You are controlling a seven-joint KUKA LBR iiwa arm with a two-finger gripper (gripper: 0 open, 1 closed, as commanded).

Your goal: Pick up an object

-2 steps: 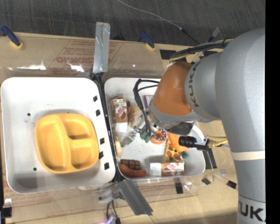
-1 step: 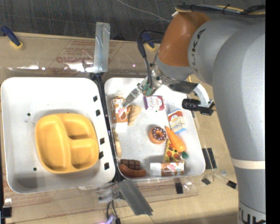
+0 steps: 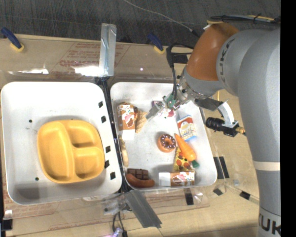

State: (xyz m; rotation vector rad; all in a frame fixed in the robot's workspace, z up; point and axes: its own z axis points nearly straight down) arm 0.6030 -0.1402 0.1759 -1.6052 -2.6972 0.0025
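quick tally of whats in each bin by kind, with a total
Yellow divided tray, left bin: 1
Toy foods, right bin: about 8, among them a donut, a carrot, a sausage and a milk carton
Total: about 9; some of the small cluttered pieces are hard to separate.

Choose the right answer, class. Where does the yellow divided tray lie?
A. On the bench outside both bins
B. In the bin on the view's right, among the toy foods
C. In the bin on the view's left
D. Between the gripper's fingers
C: the yellow divided tray lies flat on the floor of the left bin, while the donut and carrot lie in the right bin.
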